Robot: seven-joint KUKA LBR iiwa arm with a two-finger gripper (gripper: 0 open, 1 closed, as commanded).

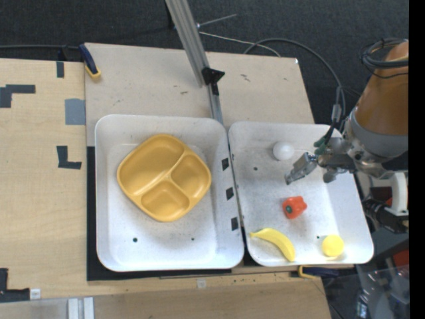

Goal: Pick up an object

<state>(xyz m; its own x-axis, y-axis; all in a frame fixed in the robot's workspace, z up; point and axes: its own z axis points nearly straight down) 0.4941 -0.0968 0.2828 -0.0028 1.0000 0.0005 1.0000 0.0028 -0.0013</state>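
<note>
The right bin [262,138] holds a white ball [283,151] near its back, a red pepper-like toy [293,207] in the middle, a yellow banana [275,242] at the front and a yellow lemon [333,246] at the front right. My gripper [312,174] hangs over the right half of this bin, just right of the ball and above the red toy. Its two fingers are spread apart, open, with nothing between them. The arm comes in from the right edge.
A yellow divided plate [164,177] lies in the left bin [106,231]. A grey metal rail [192,38] slants down from the top to the gap between the bins. Cables [292,45] run behind the right bin.
</note>
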